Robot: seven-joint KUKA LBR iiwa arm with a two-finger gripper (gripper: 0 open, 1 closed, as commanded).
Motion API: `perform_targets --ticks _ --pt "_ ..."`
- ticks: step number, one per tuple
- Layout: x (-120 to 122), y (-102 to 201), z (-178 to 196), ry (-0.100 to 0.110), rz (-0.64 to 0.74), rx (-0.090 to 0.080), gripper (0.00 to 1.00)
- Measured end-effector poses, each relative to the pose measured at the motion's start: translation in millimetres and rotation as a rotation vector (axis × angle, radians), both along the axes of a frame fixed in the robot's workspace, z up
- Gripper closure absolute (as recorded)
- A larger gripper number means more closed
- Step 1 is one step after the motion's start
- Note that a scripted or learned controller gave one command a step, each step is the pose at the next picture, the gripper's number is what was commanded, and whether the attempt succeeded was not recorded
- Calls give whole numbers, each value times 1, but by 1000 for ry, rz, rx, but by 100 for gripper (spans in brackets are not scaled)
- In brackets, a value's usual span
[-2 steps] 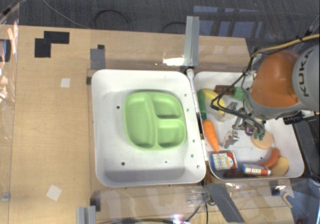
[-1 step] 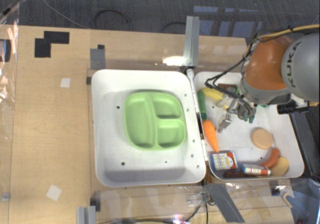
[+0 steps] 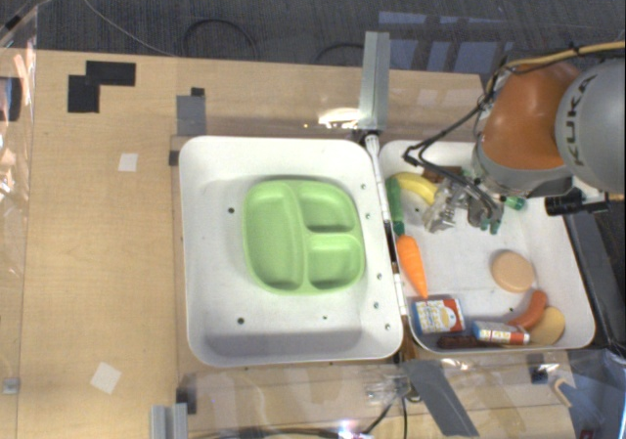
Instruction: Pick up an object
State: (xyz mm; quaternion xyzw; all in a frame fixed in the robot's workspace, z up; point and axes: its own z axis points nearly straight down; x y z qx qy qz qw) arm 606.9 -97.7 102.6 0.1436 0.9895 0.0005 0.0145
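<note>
Along the right bin's (image 3: pixel 577 276) front edge lie a small red-and-white packet (image 3: pixel 436 314), a tube-like item (image 3: pixel 497 334) and a sausage (image 3: pixel 529 308) beside a tan lump (image 3: pixel 550 325). A carrot (image 3: pixel 413 265) lies by the bin's left wall, a round beige piece (image 3: pixel 513 272) sits toward the right, and a banana (image 3: pixel 419 189) and a green item (image 3: pixel 394 197) rest near the back left corner. The gripper (image 3: pixel 462 206) hovers beside the banana; whether it is parted or closed I cannot tell. The left bin (image 3: pixel 210 232) carries a green divided tray (image 3: pixel 301 236).

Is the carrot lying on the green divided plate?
No, the carrot lies in the right bin against its left wall, while the green divided plate sits in the left bin.
</note>
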Motion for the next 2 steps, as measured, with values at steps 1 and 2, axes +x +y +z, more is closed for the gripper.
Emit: perform_targets --ticks 1,2 --pt "49 -16 116 12 118 -2 100" --pt "54 -42 157 19 396 -6 100"
